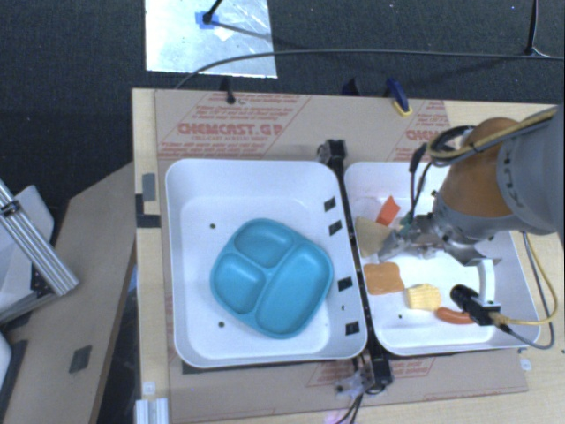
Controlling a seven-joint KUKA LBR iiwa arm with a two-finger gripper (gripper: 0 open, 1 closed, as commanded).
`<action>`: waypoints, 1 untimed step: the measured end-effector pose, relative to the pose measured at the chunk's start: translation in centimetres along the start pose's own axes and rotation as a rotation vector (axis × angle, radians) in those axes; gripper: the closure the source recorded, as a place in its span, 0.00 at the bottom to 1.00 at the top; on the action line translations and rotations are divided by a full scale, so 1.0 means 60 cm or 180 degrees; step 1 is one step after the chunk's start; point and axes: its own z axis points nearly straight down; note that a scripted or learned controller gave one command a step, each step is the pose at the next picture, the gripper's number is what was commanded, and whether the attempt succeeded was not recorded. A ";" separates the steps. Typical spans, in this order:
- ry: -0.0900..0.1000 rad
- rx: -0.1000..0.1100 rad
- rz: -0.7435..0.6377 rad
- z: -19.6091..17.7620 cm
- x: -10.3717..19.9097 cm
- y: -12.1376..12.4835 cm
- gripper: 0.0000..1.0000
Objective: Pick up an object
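Brown printed board (238, 122) under two white bins, on dark carpet, with a silvery sheet (207, 25) on the floor far above the blue plate (272, 276). Blue plate, three-sectioned, lying mid-floor in the left bin (190, 237), with bare white all round it, widest up-left of it. Right of the plate, past the black clips on the shared rims, the right bin (508, 338): crowded. Orange wedge (388, 210) up-right of the plate, tan slab (369, 232) just right of it, orange-brown square (383, 278) level with the plate's right rim, yellow piece (423, 297) and red-orange piece (452, 316) further right and lower. Grey arm (521, 184) covering that bin's far right side. Gripper (399, 241) down among the pieces, right of the plate, near the tan slab; grip width cannot be told, nothing seen held.
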 end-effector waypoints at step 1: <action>-0.0004 -0.0011 -0.0002 -0.022 -0.001 0.001 1.00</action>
